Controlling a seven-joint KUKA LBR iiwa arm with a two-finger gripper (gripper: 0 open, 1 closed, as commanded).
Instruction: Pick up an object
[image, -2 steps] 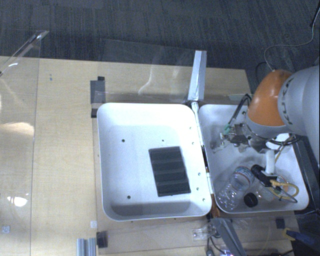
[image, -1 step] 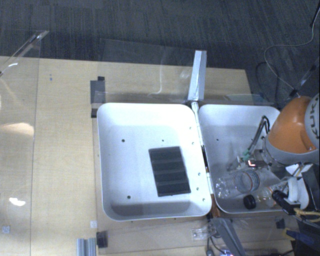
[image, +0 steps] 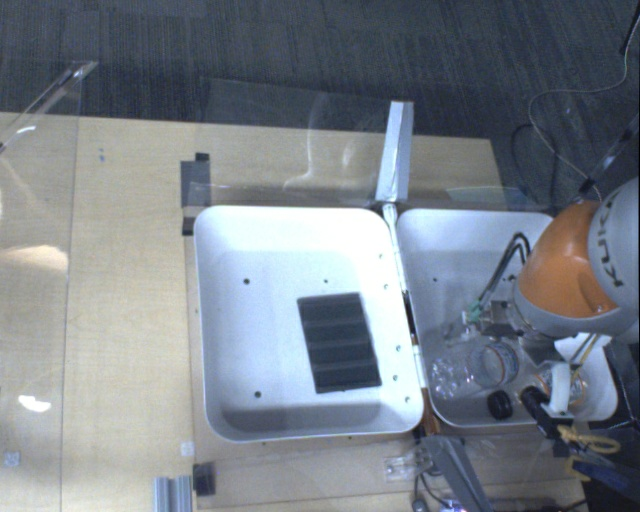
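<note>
Two shallow white bins sit side by side on the pale bench, and the choice of what to lift turns on which bin the tool hangs over. The left bin holds one thing, a dark ribbed slab. It lies flat near the middle of the floor, apart from every wall. Its long axis runs from the far side toward the near side with a slight lean to the right, and its ribs cross that axis. Past the shared rims, the right bin holds a clear crumpled piece near its near-left corner. Just right of that sits a clear round piece, perhaps a cup on its side, though clear things on white are hard to read. The gripper is over this right bin, just beyond those clear pieces, at the end of the arm that enters from the right. Whether it is spread or pressed together I cannot tell, and nothing is visibly pinched in it. So the clear pieces lie just to the near side of the tool, while the slab lies well apart to its left, across the rims. By my judgement the short move is a small shift toward the near wall and down. The slab would call for a lift over the rims and a turn to close across its short side.
</note>
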